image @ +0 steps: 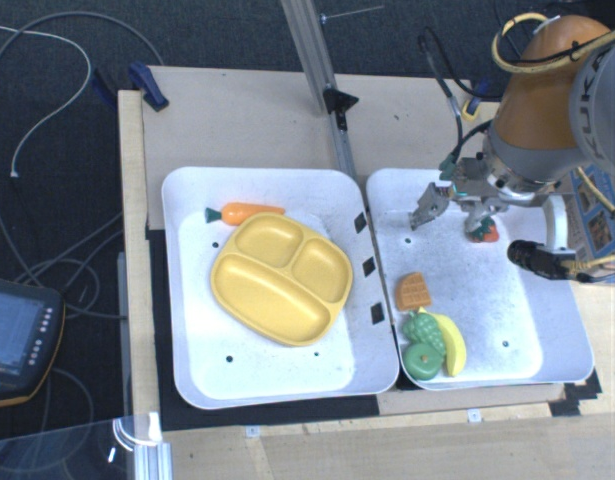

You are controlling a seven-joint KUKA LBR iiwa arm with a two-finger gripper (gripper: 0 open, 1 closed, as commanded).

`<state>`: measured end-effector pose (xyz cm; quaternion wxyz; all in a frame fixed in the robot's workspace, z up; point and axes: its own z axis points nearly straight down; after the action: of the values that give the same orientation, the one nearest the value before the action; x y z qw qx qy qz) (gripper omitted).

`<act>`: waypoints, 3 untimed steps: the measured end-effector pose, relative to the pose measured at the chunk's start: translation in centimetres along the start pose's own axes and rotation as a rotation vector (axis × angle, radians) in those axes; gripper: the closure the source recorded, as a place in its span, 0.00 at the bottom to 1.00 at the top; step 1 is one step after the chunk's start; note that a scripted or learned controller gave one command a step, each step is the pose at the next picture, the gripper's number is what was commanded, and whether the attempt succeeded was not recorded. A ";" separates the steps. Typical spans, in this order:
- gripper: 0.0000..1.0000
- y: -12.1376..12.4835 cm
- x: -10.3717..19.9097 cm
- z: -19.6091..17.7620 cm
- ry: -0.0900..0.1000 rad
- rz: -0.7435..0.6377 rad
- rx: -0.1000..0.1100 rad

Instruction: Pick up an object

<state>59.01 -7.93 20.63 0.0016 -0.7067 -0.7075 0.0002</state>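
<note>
A small red and grey object [481,231] is seen in the upper part of the right bin [547,363], directly under the gripper [457,206]; it is partly hidden by the wrist, so its nature cannot be made out; whether it sits between the fingers or merely beneath them cannot be told, and whether the gripper is clenched or released cannot be judged from this angle. The step in hand is judged to be the approach or the grasp itself, with nothing yet shown lifted; a clean closure on the object and a straight rise clear of the bin floor would be called for next.

Lower in the same bin, toward the centre of the frame, a small tan cracker-like piece [413,291] is found; just below it a green toy vegetable [421,346] and a yellow banana [451,344] lie touching each other near the bin's lower left corner.

In the left bin [187,298] a yellow divided plate [281,278] is set at a slant; a toy carrot [249,211] lies just beside its upper left rim; both bins rest side by side on the desk [227,103].
</note>
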 end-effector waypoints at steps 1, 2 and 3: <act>0.00 0.0 0.0 0.0 0.000 0.000 0.000; 0.00 0.2 -0.6 4.5 0.000 0.001 0.005; 0.00 -0.1 -0.3 10.8 0.000 0.001 0.007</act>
<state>58.86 -8.16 9.80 0.0043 -0.7071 -0.7071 0.0026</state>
